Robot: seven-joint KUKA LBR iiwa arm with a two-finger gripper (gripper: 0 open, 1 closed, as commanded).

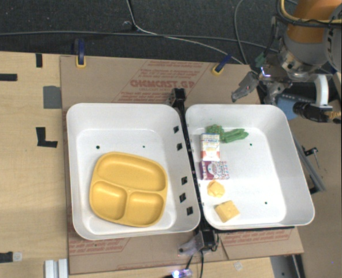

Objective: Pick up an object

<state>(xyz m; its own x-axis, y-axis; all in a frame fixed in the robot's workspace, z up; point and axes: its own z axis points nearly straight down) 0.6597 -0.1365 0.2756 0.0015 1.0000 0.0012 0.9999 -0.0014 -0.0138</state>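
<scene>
The bench [20,172] carries two shallow white bins side by side. The left bin [78,126] holds one yellow divided tray [128,188] with three compartments. The right bin [275,172] holds four small things along its left side: one green leafy piece [227,134] at the far end, one small carton [211,155] just below it, one yellow round piece [216,188], and one yellow wedge [227,211] nearest the camera. The arm [309,16] stands above the right bin's far right corner, clear of the contents. Whether the jaws are open, I cannot tell.
</scene>
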